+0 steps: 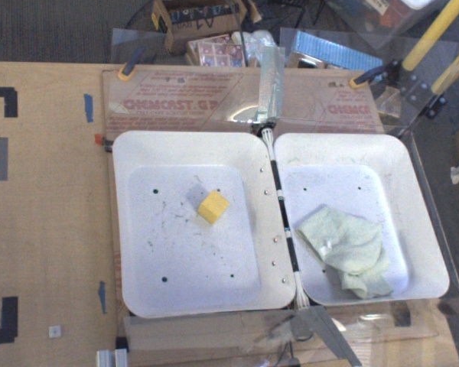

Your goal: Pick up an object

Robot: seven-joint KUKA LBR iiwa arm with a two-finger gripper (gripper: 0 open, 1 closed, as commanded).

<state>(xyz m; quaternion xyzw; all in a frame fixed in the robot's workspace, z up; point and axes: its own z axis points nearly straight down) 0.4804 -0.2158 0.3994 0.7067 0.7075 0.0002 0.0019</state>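
Observation:
A small yellow block (213,207) lies near the middle of the left white bin (138,281), slightly toward its far side. A crumpled pale green cloth (348,248) rests in the right white bin (421,205), in its near half.
The two bins meet at a thin divider seam (283,220). A cardboard sheet (183,105) lies behind them, with clutter and boxes beyond it. Yellow poles (436,29) stand at the far right. Wooden bench top (46,228) stretches to the left.

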